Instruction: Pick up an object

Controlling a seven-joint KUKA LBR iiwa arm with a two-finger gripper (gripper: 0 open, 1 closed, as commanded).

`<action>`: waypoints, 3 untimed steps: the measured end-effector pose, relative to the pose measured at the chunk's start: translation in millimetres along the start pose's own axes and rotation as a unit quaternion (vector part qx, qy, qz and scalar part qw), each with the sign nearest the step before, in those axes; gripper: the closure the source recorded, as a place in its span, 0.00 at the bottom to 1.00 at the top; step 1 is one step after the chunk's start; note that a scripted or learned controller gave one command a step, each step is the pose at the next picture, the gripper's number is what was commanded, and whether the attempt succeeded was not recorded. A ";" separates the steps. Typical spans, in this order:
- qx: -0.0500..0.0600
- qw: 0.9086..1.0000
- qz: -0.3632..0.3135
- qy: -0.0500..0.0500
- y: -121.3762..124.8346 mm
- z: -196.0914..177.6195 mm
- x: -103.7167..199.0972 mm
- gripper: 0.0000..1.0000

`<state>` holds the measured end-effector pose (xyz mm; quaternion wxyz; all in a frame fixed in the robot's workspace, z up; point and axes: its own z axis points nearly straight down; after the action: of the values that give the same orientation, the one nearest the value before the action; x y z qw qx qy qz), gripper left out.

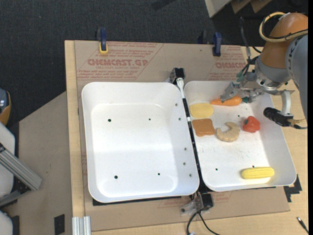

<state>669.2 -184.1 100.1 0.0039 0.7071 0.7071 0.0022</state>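
Two shallow white bins are sitting side by side on a brown board. The left bin (132, 141) is showing just its white floor with a few small dark dots. The right bin (279, 153) is carrying all the play food. An orange carrot (226, 102) is lying near the far edge of this bin, and the gripper (236, 93) is hanging right over it, its fingers straddling the thick end of the carrot; the carrot is showing between them, though whether it is lifted off the bin floor cannot be told. A pale yellow round piece (201, 110) is lying close to the bin's left edge, and a brown toast-like square (203, 127) is sitting just beside it on the near side. A beige curved piece (228, 132) is resting next to the square, toward the middle. A red tomato-like piece (251, 124) is lying toward the right edge. A yellow corn cob (257, 173) is lying near the bin's near right corner, well apart from the others.
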 end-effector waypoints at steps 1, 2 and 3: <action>-0.004 1.000 0.000 -0.002 2.3 -13.7 -1.5 1.00; 0.006 1.000 0.001 0.001 -33.4 14.1 -9.8 1.00; 0.001 1.000 0.002 -0.001 -67.6 -83.9 -43.1 1.00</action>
<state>600.9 -227.0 183.6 0.0041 0.7083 0.7059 0.0007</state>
